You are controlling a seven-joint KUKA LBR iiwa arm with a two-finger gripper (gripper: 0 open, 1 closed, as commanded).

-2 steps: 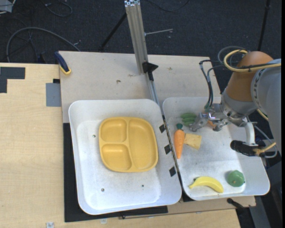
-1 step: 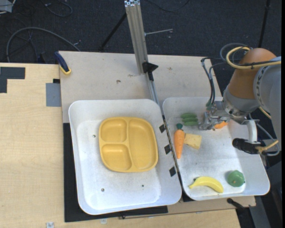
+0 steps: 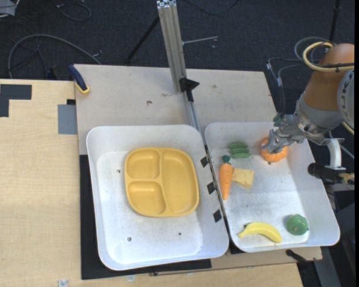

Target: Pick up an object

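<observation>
i've got the end effector (image 3: 276, 143) low in the right bin (image 3: 316, 232), at about one o'clock in it, sitting right on the orange fruit (image 3: 274, 153). from this slanted view i can't tell how wide it's set or whether it has the fruit at all. to do this well i'd centre over the round body, close gently, then lift straight up, keeping clear of the green pods (image 3: 239, 150) just to its nine o'clock.
</observation>
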